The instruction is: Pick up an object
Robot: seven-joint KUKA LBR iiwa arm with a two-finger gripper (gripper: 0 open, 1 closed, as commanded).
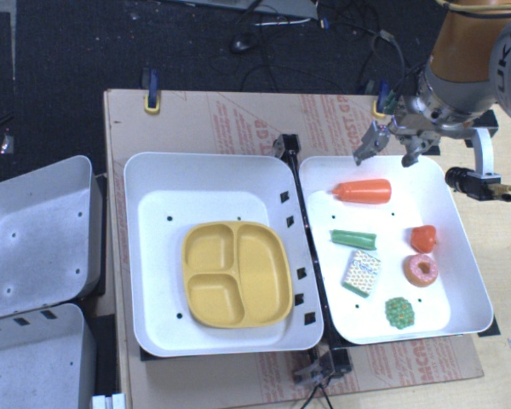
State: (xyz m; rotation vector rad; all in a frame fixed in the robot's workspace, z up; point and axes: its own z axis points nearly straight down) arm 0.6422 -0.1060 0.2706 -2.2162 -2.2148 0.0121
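Arm comes in from upper right w/ the gripper [392, 146] hanging over the far rim of the right bin [468, 254], fingers spread apart w/ nothing between them. Just below it in that bin lies the orange carrot [363, 192], on its side, thick end to the right. Nearer the cam: green bean [353, 239] lying flat, then the patterned sponge block [361, 273] just beside it, tilted. On the bin's right side, red pepper [423, 239] w/ a pink donut [422, 270] right below, nearly touching. Green broccoli bit [399, 312] sits near the front edge, apart from the rest. Left bin [153, 194] holds a yellow divided tray [237, 273], 3 compartments, nothing in them. Both bins rest on a cardboard sheet [230, 118]
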